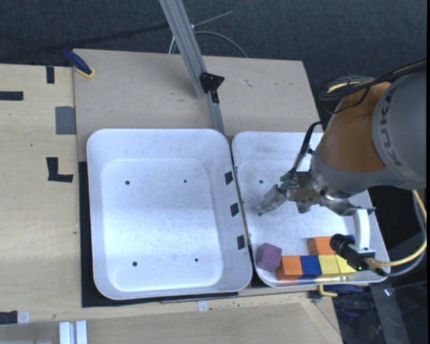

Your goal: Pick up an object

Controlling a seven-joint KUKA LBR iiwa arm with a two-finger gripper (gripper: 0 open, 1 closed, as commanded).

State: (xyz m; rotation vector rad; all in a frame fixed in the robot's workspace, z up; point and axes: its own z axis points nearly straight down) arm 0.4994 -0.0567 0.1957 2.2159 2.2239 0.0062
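Note:
My gripper [270,201] hangs over the middle of the right bin [272,153], pointing toward the bin's left wall, with nothing visibly in it. Several small blocks lie along the bin's near edge: a purple block [269,255] at the left, then an orange block [292,265], a blue block [310,264] and a yellow block [330,264] in a row. Just behind the row sits a second orange block [319,246]. The gripper is well above and to the left of these blocks, apart from them. The grey and orange arm [358,145] covers the bin's right side.
The left bin [158,145] lies beside the right one, their walls meeting near the gripper. A slanted metal pole [186,38] crosses above the bins' far edge. A small blue and yellow object [79,62] lies at the bench's far left corner.

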